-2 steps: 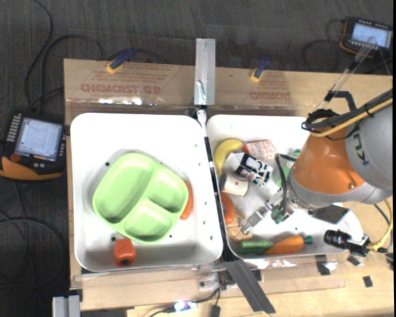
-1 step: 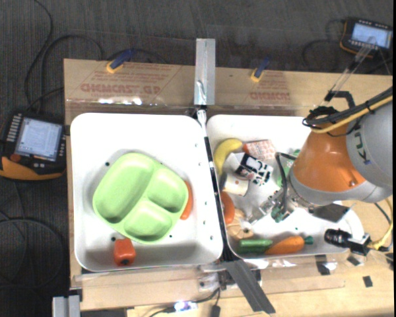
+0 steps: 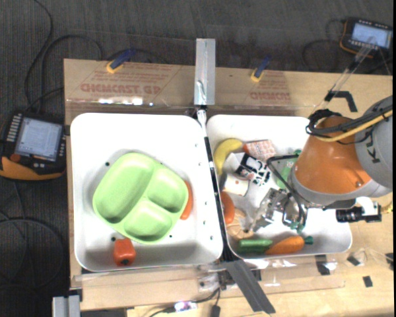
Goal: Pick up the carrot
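A grey KUKA arm (image 3: 356,157) with an orange band is seen reaching in from three o'clock over the right-hand white bin (image 3: 340,243), its hand (image 3: 272,210) lowered among a crowd of play-food pieces. The carrot (image 3: 285,245), the object of the task, lies on its side along the bin's six o'clock wall, its green top pointing toward three o'clock, just beside a green vegetable (image 3: 254,246) at its nine o'clock end. The hand is placed just above the carrot at roughly eleven o'clock from it, apparently so that a descent onto it can be made, though nothing is seen held and whether the hand is open or closed cannot be told from this slant. A banana (image 3: 226,152) and a small printed box (image 3: 251,167) are bunched toward the bin's twelve o'clock end, which is judged to leave little free room for an approach. In the left bin (image 3: 82,197) a green divided plate (image 3: 143,195) sits at the centre, with a red pepper (image 3: 123,250) at its seven o'clock. Both bins rest side by side on the desk (image 3: 79,78).
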Action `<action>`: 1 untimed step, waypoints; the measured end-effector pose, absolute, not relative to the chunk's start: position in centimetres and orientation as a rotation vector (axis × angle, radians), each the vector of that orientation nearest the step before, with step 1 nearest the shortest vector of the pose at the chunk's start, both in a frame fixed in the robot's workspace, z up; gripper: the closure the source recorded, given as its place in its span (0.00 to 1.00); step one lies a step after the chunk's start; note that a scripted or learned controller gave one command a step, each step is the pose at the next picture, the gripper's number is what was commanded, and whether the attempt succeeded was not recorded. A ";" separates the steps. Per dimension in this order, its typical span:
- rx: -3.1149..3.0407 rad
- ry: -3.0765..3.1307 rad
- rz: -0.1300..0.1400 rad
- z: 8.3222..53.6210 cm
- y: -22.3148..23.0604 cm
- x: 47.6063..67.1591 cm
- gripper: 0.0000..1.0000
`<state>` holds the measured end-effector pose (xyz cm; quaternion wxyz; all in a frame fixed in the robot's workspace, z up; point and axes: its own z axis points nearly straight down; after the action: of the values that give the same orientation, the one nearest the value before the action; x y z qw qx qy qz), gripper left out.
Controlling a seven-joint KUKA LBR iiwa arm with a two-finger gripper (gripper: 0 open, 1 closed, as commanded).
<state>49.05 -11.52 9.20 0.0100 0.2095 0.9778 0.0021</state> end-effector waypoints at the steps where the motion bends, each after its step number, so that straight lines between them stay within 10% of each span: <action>1: 0.713 3.061 0.001 18.3 -3.2 48.4 1.00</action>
<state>48.37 -3.19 18.33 -0.0005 0.2270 0.9739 0.0004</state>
